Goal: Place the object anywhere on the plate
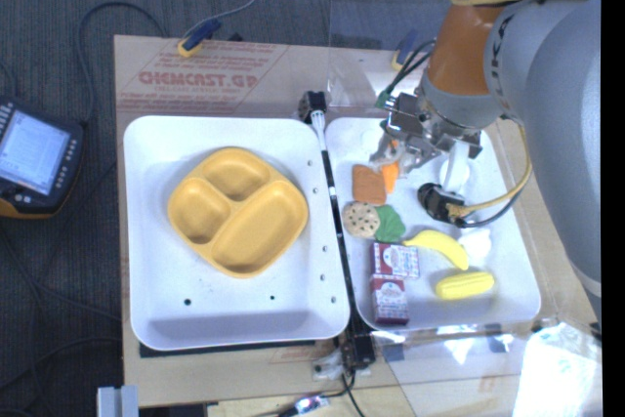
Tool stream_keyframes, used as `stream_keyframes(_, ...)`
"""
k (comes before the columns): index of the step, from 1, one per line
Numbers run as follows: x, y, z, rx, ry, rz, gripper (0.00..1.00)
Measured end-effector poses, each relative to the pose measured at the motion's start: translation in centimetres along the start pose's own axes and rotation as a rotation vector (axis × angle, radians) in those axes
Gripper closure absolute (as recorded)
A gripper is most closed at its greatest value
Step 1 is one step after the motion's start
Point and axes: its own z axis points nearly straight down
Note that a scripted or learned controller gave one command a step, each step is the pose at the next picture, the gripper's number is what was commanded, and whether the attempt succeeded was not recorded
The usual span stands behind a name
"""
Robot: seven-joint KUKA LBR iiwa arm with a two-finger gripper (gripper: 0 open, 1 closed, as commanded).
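The pincer (393,154) hung low over the right white bin (508,303); whether it was apart or together could not be told. Just beneath and touching it lay a small orange carrot-shaped piece (391,177), beside a flat tan-orange slab (368,184). Further out lay a round chocolate-chip cookie (360,220), a green leaf-shaped piece (391,224), a yellow banana (439,247) and a yellow corn cob (463,284). Well away, in the left white bin (156,308), sat the yellow three-compartment plate (237,210).

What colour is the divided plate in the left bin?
Yellow, a mustard shade, seen in the camera view: the plate has three compartments.
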Motion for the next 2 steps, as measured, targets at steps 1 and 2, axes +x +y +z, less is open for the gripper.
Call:
stream_keyframes(1,6.90,-1.85,0.41,0.002,0.003,0.012,1.00)
stream_keyframes(2,6.61,-1.73,0.35,0.001,0.001,0.016,0.00)
